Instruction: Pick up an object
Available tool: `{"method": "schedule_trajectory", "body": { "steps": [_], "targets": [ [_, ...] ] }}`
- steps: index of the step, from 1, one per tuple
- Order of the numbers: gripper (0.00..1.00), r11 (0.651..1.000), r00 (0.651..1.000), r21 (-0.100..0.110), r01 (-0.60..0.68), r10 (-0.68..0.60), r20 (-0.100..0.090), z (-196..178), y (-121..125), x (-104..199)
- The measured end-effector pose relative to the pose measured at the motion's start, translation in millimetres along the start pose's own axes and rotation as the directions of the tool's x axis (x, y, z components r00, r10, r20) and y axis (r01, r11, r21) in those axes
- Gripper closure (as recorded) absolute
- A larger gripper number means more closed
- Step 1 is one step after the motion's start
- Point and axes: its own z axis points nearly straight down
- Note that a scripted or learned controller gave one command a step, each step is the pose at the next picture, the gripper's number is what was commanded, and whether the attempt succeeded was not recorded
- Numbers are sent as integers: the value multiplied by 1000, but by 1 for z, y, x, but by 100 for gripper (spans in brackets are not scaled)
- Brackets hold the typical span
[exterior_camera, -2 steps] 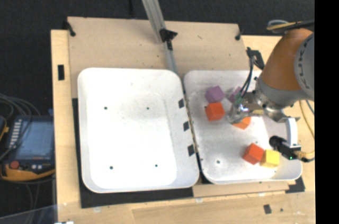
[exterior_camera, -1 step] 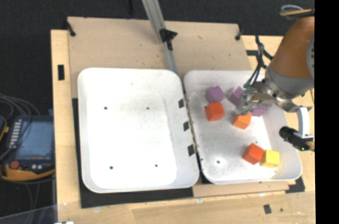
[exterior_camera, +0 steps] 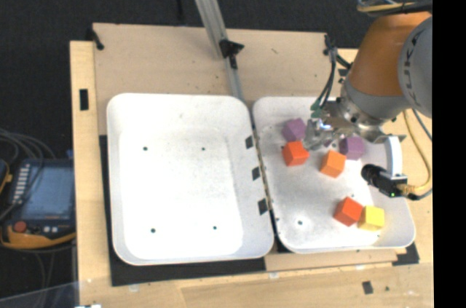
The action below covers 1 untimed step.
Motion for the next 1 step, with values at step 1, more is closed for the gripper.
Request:
{"method": "schedule_trajectory", "body": {
  "steps": [1],
  "targets": [
    [100,1000,1000,1,0,0,0,-13,10,48]
  ]
}}
